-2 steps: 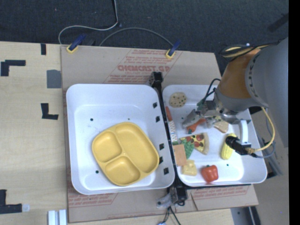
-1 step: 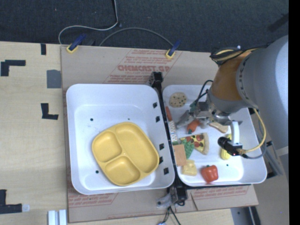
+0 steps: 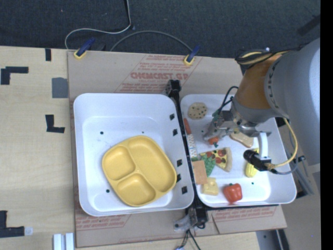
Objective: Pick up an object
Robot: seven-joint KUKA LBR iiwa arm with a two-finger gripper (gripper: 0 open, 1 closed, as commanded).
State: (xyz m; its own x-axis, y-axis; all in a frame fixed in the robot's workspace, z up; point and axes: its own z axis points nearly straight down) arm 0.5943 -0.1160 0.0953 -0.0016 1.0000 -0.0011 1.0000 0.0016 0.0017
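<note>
My gripper [image 3: 214, 132] reaches down into the right bin [image 3: 276, 194] near its middle, just above a pizza slice [image 3: 222, 158]. A small reddish piece [image 3: 210, 139] lies right under the gripper; I cannot tell whether it is held. A round cookie [image 3: 197, 110] sits at the bin's far left. Along the near side lie a red pepper [image 3: 233, 192], a yellow cheese block [image 3: 210, 186] and an orange-brown slab [image 3: 199, 172]. A yellow piece [image 3: 251, 169] and a tan bread-like piece [image 3: 243, 138] lie to the gripper's right, partly under the arm.
The left bin [image 3: 86, 119] holds a yellow divided plate [image 3: 138, 170]. A black divider [image 3: 179, 134] runs between the bins. The grey arm with its orange band [image 3: 255, 87] covers the right bin's far right corner. A yellow cable [image 3: 283, 163] loops beside the wrist.
</note>
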